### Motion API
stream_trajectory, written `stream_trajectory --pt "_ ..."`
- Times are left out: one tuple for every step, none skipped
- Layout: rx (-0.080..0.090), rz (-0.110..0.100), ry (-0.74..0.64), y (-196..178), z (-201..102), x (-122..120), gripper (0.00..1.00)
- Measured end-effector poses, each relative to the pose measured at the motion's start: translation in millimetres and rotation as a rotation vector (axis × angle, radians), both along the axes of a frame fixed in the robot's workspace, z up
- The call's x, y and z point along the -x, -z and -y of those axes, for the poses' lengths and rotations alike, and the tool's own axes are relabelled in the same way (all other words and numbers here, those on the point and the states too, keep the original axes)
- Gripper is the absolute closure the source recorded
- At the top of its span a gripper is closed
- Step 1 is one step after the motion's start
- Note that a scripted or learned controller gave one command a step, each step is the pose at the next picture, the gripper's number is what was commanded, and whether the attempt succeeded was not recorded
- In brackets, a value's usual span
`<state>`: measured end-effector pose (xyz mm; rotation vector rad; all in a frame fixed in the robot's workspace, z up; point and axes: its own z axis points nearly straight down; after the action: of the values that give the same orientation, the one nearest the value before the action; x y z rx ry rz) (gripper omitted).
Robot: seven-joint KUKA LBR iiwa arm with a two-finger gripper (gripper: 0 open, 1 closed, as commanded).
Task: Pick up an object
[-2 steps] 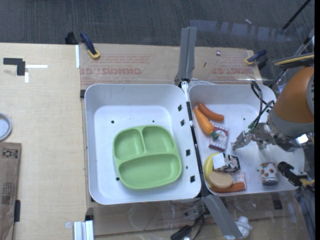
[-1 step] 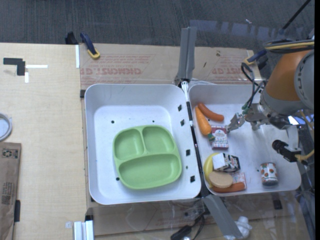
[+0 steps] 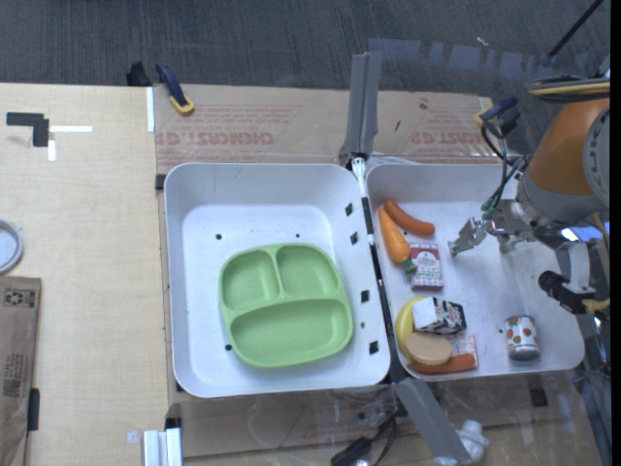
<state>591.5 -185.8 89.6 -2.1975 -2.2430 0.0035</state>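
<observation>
My gripper (image 3: 482, 242) hangs over the right bin (image 3: 485, 184), above bare floor in its upper middle. Its fingers stand open with nothing between them. To its left lie an orange carrot (image 3: 393, 237) and a red-orange sausage (image 3: 409, 219), with a small red box (image 3: 425, 267) just below them. Toward the front of the bin sit a yellow banana (image 3: 406, 320), a black-and-white packet (image 3: 447, 315), a brown bun (image 3: 430, 349) and another sausage (image 3: 460, 362). A small printed can (image 3: 521, 338) rests at the front right, below the gripper.
The left bin (image 3: 194, 260) holds a green divided plate (image 3: 285, 304). A raised divider (image 3: 367, 250) separates the bins. The arm's orange band (image 3: 568, 153) and cables occupy the right bin's right side. A blue-and-yellow clamp (image 3: 176, 92) lies on the cardboard behind.
</observation>
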Motion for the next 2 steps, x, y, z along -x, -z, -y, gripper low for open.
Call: stream_trajectory --pt "-0.002 -0.003 0.114 1.0 12.0 115.3 0.0" --pt "-0.003 -0.007 0.118 -5.7 12.9 115.6 1.0"
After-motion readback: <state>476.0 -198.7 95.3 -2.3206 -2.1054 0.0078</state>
